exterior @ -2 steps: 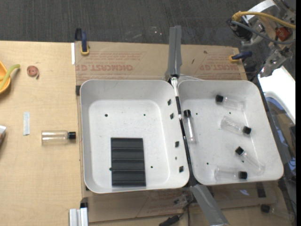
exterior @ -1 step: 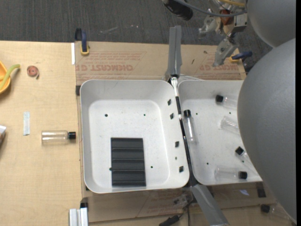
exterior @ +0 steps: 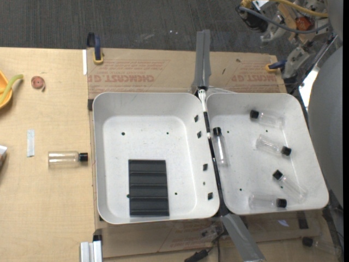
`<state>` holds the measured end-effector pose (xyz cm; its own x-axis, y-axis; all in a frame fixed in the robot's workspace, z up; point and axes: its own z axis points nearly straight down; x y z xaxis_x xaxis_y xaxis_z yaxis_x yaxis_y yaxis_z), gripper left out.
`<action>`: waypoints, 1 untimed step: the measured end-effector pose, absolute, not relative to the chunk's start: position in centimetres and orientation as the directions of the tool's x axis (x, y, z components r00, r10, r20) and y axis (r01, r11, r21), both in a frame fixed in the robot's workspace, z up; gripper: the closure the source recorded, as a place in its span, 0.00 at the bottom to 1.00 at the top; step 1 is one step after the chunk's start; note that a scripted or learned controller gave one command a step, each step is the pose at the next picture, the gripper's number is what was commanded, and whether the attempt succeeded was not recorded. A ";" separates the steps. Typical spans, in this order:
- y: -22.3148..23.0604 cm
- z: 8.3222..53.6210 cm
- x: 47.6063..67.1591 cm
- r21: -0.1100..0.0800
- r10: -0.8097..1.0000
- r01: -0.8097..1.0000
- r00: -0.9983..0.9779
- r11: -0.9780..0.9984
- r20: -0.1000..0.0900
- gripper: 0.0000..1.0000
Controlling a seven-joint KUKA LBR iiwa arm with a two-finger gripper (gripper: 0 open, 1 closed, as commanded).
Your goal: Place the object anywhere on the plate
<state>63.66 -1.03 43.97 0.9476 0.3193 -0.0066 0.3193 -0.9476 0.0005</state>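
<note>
A black ribbed plate [exterior: 148, 188] lies flat in the left bin [exterior: 109, 113], toward its front. The right bin [exterior: 297, 113] holds several clear vials with black caps. One vial [exterior: 219, 146] lies along that bin's left wall, another [exterior: 263, 117] near the back, one [exterior: 272, 146] in the middle, and two [exterior: 289, 183] [exterior: 266, 202] near the front right. The gripper [exterior: 281, 23], with its yellow cable, hangs at the top right, behind the right bin and well above the vials. Nothing shows in its grasp.
On the bench left of the bins lie a spare clear vial [exterior: 65, 158], a small white strip [exterior: 30, 143], a pink disc [exterior: 37, 82] and a yellow object [exterior: 5, 91]. Clamps [exterior: 95, 48] [exterior: 275, 66] hold the cardboard. A grey bar [exterior: 203, 59] runs between the bins.
</note>
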 end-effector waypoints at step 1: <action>-10.0 44.0 58.2 0.000 0.226 0.226 0.974 -0.974 -0.007 0.00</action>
